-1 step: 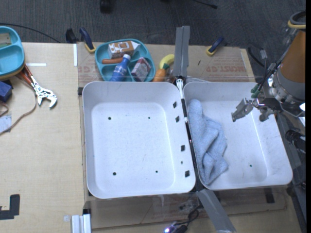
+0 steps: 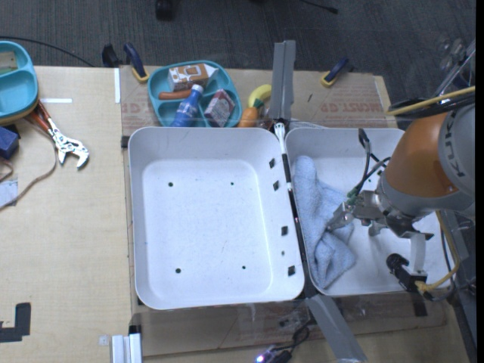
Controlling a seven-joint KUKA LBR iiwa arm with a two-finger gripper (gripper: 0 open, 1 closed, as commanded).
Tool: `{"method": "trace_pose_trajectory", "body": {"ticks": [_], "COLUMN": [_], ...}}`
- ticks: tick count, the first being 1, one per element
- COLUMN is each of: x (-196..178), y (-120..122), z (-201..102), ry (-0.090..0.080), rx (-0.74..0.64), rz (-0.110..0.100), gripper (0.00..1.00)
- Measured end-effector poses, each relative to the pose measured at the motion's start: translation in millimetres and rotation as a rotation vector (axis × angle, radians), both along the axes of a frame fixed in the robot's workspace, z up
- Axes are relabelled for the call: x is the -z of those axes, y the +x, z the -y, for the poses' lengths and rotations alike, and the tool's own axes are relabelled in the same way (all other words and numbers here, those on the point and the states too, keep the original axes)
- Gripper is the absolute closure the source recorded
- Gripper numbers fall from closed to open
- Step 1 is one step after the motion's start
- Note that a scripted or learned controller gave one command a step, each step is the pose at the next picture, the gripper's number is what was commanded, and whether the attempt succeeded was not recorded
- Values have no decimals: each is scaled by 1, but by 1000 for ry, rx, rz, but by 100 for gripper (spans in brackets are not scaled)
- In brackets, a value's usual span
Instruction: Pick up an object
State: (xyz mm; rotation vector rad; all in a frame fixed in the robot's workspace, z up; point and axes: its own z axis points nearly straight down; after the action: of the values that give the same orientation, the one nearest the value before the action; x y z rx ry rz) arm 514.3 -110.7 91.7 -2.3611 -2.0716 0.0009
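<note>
Right now gripper [image 2: 340, 219] pinching the light blue cloth [image 2: 321, 221].
Fingers are closing narrow on a fold at the cloth's right edge; cloth is lying crumpled along the left side of the right bin [image 2: 378, 138], arm [image 2: 423, 157] reaching over it.

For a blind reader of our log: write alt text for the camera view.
A grey robot arm with an orange band reaches from the right into the right-hand white bin, its gripper down at a crumpled pale blue cloth. The left bin sits beside it. Behind the bins is a teal tray of small items, and a wrench lies on the bench to the left.
</note>
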Motion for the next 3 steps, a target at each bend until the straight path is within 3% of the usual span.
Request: {"method": "trace_pose_trajectory", "body": {"ticks": [1, 2, 3], "x": [-9, -9, 0], "y": [0, 0, -9], "z": [1, 1, -9], "ry": [0, 0, 0], "rx": [3, 3, 132], "rz": [-1, -1, 0], "gripper": [100, 0, 0]}}
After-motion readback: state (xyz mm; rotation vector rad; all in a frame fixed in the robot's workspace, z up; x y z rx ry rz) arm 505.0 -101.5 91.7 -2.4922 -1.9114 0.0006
